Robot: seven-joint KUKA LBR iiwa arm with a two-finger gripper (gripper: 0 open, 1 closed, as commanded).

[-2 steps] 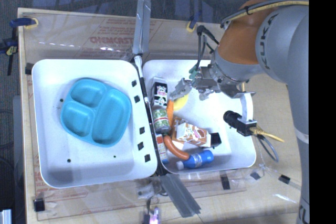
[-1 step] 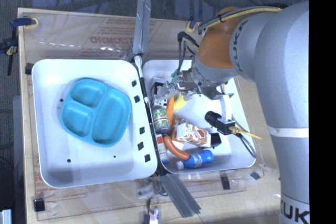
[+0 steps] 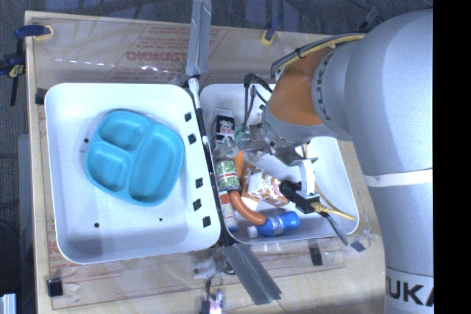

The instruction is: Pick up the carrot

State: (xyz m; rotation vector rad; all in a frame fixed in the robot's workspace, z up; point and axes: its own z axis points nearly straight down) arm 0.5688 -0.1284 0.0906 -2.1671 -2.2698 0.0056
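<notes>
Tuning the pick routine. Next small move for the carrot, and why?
Probably shift the end effector toward the camera view's bottom, then descend. The carrot lies along the right bin's near-left side beside the blue bottle, while the end effector hovers above the snack packet.

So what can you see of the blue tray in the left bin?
The blue tray is a rounded, smooth, plastic-looking dish in bright sky blue, with three sunken compartments: one at the top, one on the left, one larger on the right. It lies flat and right way up on the floor of the left white bin, touching nothing else.
</notes>
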